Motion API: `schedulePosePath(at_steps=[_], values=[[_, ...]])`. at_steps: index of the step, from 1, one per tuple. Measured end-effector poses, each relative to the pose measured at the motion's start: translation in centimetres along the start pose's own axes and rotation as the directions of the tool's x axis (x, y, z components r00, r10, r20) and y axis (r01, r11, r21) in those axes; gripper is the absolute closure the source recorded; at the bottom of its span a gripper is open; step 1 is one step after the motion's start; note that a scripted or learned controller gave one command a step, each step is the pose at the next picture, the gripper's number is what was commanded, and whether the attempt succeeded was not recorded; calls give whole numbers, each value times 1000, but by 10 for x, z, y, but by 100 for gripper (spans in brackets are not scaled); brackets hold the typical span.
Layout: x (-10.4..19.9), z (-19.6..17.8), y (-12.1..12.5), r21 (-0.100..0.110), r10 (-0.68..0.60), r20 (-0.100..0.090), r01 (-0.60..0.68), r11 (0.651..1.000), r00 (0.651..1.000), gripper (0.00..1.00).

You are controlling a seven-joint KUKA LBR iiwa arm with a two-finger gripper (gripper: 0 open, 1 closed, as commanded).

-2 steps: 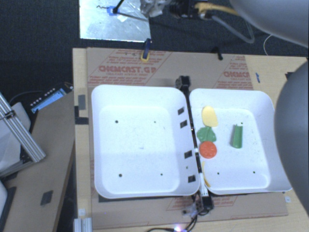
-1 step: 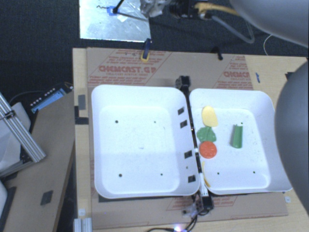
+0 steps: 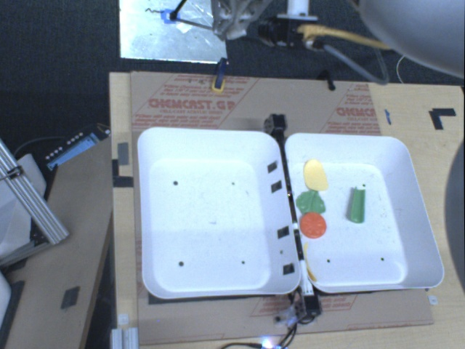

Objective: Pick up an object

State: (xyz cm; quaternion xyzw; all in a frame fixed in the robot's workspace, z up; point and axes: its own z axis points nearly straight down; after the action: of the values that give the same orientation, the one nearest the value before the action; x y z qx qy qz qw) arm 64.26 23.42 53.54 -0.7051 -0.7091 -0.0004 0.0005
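Note:
The right bin [image 3: 378,257] holds a pale yellow piece [image 3: 314,174], a green leafy piece [image 3: 310,201] and an orange-red disc [image 3: 313,225], stacked in a column near its left wall. A green stick-shaped piece [image 3: 357,205] lies a little to their right. A thin yellow sliver [image 3: 310,269] rests against the bin's left wall near the front. My gripper [image 3: 232,22] hangs high at the top of the view, well behind both bins and far from every object, with nothing seen in it.
The left bin [image 3: 211,209] sits beside the right one, joined by a black clip strip [image 3: 285,195]. Both rest on a cardboard sheet [image 3: 189,104]. A metal plate [image 3: 160,17] lies behind; a metal rail [image 3: 29,202] stands at left.

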Motion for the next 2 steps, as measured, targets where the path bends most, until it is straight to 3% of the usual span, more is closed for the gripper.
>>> schedulePosePath(at_steps=[2], values=[[0, 0, 26, -2, 4, 1, -4, 1000, 1000, 100]])
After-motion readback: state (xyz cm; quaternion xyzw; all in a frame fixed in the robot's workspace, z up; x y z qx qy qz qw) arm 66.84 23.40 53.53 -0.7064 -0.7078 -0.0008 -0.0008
